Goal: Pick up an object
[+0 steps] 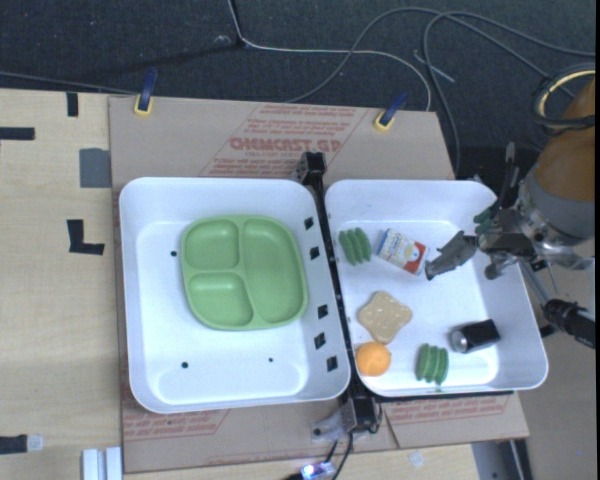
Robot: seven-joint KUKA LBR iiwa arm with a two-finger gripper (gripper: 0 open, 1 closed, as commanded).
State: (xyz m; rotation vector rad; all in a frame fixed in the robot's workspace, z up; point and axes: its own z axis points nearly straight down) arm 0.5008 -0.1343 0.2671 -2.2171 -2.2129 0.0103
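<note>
A: While the arm hangs over the right bin (500, 196), its pincer (472, 251) sits spread, pinching nothing, beside the small carton (400, 249).

B: Candidates?

A: All in that bin: carton, green pieces (355, 246) (432, 364), bread slice (384, 316), orange (373, 359), dark can (473, 336). Loosely scattered, probably for finger clearance.

B: Left bin (140, 298)?

A: Green divided plate (244, 272).

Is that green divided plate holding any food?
Empty. The green divided plate in the left bin shows bare compartments; the food items lie in the right bin.
</note>
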